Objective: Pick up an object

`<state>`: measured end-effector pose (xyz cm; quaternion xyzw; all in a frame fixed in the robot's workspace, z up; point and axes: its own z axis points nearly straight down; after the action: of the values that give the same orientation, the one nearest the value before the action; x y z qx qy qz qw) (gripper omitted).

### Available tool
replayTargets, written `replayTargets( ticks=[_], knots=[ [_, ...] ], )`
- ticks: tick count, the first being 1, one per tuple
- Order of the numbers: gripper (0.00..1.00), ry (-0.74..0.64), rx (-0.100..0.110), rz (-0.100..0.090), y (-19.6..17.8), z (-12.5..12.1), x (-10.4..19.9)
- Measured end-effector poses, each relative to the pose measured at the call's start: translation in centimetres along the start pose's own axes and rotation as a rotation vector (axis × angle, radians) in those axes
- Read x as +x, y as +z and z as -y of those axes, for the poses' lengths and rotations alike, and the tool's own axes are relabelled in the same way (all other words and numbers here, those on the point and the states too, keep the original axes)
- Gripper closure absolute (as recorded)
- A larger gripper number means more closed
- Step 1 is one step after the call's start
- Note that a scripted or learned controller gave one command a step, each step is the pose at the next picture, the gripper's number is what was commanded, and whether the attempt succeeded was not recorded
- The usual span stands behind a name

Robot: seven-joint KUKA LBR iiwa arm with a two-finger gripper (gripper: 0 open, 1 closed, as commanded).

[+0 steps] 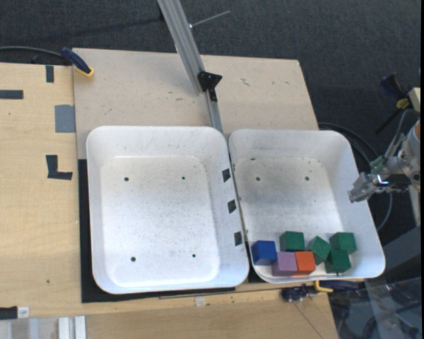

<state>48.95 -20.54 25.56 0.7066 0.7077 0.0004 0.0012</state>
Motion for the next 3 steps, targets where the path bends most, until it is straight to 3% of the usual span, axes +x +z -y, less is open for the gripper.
replayTargets(
  ticks=[2, 3],
  knots=[
    [1.00, -0.004, 0.003, -0.002, 1.8, -2.1, 8.8],
    [1.00, -0.007, 0.004, -0.003, 2.0, -3.9, 15.0]
  ],
)
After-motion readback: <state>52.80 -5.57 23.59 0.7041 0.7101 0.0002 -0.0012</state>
